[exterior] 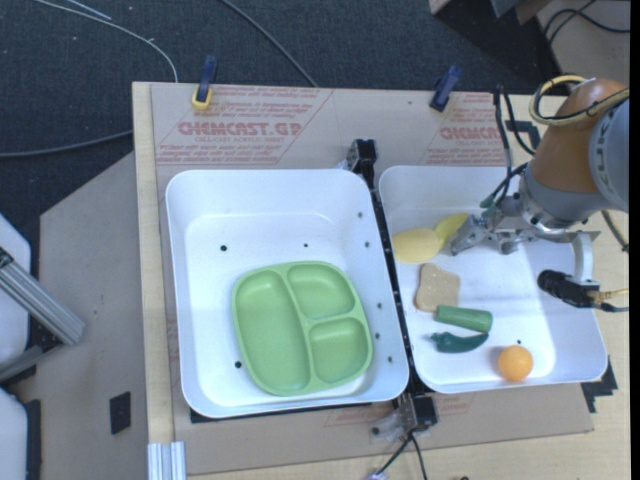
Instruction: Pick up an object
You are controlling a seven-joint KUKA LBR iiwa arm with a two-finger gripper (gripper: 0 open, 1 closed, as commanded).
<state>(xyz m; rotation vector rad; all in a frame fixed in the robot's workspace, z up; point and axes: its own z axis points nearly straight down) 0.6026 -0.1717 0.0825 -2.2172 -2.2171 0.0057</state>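
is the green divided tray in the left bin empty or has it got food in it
Empty. The green divided tray lies flat in the left bin, and all three of its compartments show bare green.

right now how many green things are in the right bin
2, both near its front: a cucumber beside the bread, and a darker pepper just below it. The arm may hide others.

The board under the bins has red print: "CHEMCAST GP" behind the left bin. Behind the right bin the same print is partly hidden.
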